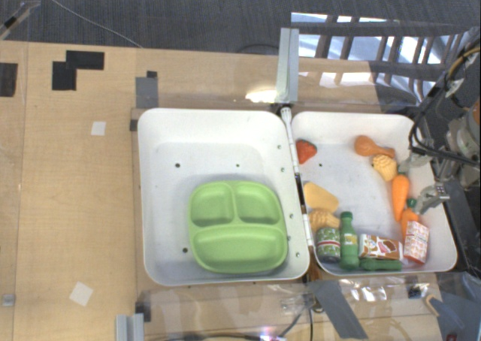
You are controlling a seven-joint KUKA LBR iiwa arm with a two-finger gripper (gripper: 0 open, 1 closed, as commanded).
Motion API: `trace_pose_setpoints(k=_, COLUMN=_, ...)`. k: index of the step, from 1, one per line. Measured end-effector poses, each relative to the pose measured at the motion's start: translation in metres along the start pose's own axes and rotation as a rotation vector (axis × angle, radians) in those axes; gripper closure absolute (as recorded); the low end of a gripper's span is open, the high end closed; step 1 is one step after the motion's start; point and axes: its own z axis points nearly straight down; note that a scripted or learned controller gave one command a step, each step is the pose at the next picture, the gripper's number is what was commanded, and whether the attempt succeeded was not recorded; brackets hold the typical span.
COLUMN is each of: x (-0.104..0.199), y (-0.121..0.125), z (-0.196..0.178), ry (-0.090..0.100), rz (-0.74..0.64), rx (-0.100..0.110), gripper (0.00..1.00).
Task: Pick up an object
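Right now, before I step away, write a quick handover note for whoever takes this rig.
Gripper: at the right rim of the right white bin, beside the orange toy carrot; nothing seen between its fingers.
Items: the carrot, a green toy bottle and a yellow cheese wedge lie in the right bin. A green divided plastic plate sits in the left white bin.
Done: nothing lifted.
Left: grasp one object and raise it.

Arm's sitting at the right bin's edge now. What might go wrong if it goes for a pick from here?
The gripper is at the right bin's right wall, so a descent may clip the rim. The carrot and red-and-white packet lie close together there; fingers could nudge both and grasp neither. Items along the front wall look crowded.
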Motion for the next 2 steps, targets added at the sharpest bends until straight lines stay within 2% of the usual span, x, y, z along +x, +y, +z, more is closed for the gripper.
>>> trace_pose_setpoints(k=1, x=0.006, y=0.001, z=0.120, ry=-0.002, rz=-0.088, rx=0.001, gripper=0.00)
trace_pose_setpoints(k=2, x=0.002, y=0.003, z=0.108, ry=-0.011, rz=-0.098, rx=0.003, gripper=1.00)
